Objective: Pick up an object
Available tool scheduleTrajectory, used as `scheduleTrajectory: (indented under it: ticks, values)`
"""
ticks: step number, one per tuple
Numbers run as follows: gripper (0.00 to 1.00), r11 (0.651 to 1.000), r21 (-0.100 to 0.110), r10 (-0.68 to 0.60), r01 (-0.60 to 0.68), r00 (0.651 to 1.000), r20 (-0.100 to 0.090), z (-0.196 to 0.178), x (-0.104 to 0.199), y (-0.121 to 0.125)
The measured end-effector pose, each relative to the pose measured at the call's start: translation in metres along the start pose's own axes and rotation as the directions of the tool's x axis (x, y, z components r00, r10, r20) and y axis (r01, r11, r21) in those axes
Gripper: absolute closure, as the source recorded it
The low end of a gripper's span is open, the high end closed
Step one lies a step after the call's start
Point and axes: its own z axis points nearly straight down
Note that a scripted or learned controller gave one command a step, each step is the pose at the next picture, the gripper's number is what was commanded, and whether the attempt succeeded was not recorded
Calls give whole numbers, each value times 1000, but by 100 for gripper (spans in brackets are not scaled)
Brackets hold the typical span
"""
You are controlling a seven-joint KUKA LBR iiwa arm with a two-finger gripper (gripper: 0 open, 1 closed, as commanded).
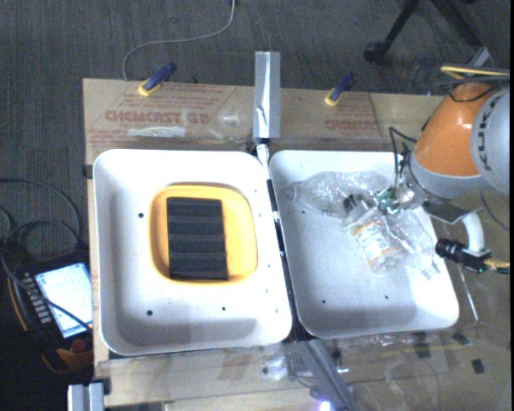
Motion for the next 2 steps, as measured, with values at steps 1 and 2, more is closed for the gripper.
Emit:
scheduleTrajectory:
  ticks: [1, 2]
  values:
    - [100, 999, 34, -21, 21, 1000, -15, -62, 38, 71]
    - [100, 994, 38, 103, -103, 995, -10, -108, 45, 58]
